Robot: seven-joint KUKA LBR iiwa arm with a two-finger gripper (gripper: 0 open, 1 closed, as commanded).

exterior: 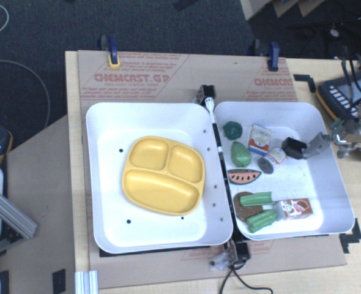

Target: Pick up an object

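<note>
The right bin [327,188] holds several toy foods. A dark green round piece [232,129] and a light green one [241,154] lie near its left wall. Beside them stand a small white and blue carton [260,138] and a little can [276,155]. A watermelon slice [244,176] lies lower down. At the front are two green sticks [256,198] over a brown disc [241,211] and a flat brown and white carton [295,209]. My gripper [298,147] reaches in low from the right rim, its dark tip just right of the can.
The left bin [101,164] holds a yellow divided plate [163,175]. Blue clamps [112,49] pin the board at the back. A device with cables [342,94] sits at the far right, close to the right bin's corner.
</note>
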